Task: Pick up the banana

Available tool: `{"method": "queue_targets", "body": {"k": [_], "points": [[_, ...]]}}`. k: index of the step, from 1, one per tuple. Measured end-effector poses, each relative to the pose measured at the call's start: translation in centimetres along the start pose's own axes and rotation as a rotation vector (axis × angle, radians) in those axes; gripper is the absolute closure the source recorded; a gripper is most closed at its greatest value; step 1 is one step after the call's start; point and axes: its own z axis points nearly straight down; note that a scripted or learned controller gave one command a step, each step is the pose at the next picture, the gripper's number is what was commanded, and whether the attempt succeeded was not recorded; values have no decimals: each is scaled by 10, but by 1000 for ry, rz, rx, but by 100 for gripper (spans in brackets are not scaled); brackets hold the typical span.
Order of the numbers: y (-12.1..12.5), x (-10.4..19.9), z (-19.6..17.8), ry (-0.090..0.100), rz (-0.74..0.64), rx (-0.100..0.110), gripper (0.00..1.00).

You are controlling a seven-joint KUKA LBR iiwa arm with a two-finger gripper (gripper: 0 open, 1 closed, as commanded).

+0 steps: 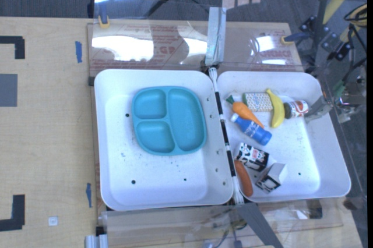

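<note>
The yellow banana [275,108] lies in the upper part of the right bin [317,168], curved and running roughly top to bottom. It rests between a speckled tan block [258,102] on its left and a red-and-white can [295,107] on its right. My gripper [327,105] appears as grey metal parts at the bin's right rim, a short way right of the can and apart from the banana. It holds nothing that I can see.
An orange carrot [245,112] and a blue bottle [255,131] lie just left of and below the banana. Lower down are a black-and-white carton [252,155], a reddish sausage [244,178] and a small grey box [271,176]. The left bin [111,171] holds a blue divided plate [169,120].
</note>
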Motion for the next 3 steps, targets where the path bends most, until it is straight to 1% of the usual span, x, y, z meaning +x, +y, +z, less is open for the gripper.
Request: {"method": "queue_targets", "body": {"k": [1,2,3], "points": [[23,-2,101,-1,37,-1,0],[92,40,120,-6,-221,-12,0],[92,21,136,-11,-212,-35,0]]}}
